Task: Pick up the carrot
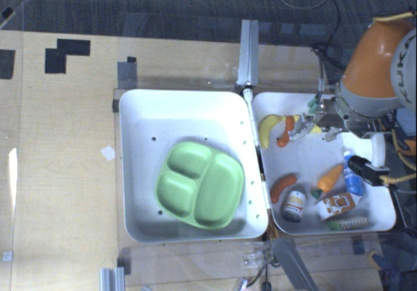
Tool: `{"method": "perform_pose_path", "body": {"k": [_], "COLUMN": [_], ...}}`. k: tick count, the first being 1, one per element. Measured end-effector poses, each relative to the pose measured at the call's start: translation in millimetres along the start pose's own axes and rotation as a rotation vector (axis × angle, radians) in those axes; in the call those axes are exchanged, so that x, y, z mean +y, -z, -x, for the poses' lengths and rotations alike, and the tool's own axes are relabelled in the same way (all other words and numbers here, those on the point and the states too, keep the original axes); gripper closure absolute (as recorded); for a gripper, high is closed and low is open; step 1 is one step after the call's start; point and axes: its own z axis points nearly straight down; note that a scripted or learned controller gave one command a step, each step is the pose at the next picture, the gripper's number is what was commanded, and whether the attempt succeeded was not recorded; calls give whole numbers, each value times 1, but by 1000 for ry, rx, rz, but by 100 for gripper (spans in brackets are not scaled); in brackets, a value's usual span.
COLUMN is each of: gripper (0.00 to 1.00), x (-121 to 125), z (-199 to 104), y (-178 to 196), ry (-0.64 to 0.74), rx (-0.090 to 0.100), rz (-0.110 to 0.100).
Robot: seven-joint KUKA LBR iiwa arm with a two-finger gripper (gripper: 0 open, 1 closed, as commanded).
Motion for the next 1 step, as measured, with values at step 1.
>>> {"method": "perform_pose_path", "body": {"k": [1], "gripper": [0], "x": [-82], "z": [55], "y": [-57], "ry": [-128], "rx": [0], "rz": [-1]}}
